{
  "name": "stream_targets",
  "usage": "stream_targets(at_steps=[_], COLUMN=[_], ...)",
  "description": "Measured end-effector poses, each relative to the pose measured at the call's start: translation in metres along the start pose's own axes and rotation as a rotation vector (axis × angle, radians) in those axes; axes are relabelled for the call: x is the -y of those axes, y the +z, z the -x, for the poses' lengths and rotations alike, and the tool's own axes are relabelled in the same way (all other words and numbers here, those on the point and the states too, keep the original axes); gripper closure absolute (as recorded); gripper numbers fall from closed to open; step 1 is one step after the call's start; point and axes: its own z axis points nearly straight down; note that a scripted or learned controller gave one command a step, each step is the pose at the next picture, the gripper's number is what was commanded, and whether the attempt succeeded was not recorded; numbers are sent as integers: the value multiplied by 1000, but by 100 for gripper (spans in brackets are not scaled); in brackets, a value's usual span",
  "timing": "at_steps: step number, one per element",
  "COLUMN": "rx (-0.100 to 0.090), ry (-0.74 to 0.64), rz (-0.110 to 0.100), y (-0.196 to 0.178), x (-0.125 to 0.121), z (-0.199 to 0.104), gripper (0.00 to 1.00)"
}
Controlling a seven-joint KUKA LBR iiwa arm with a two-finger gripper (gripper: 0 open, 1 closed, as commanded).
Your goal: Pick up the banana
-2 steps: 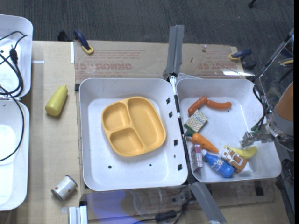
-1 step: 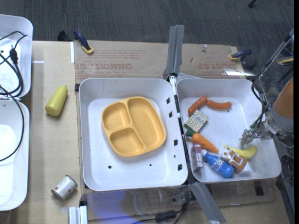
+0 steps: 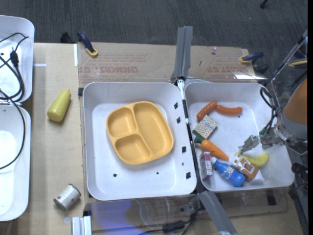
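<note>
The banana (image 3: 258,159) lies in the right bin (image 3: 266,98), near its right wall and toward the front, its yellow body partly tucked behind a small orange-and-white carton (image 3: 246,166) that sits just in front of it. The gripper (image 3: 250,143) hangs low over that bin, just up and to the left of the banana — close, but nothing yellow sits between its tips. Whether they stand apart or together I cannot tell; the metal ends are small and blurred against the white floor.

By my reading this is the approach step: the arm has the banana within reach, and the grasp itself is not yet made.

The next move calls for a short shift toward the right wall and the front, so that the gripper comes over the banana's exposed middle, then a straight descent and a close across its narrow width. The crowding is the difficulty — the carton touches or nearly touches the banana, a blue bottle (image 3: 229,173) lies just left of the carton, and a carrot (image 3: 214,150) lies further left. A descent too far left would likely land on the carton instead.

The left bin (image 3: 93,146) holds a yellow divided plate (image 3: 139,131), well apart from all this.
</note>
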Motion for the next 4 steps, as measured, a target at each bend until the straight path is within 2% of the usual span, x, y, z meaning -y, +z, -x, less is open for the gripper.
stream_targets(at_steps=[1,2,3,4], rx=[5,9,5,7], ry=[-43,-39,-41,-40], rz=[5,5,3,4], y=[-1,-10,-9,-18], x=[32,32,32,31], z=[-3,-1,-3,-2], gripper=[0,100,0,100])
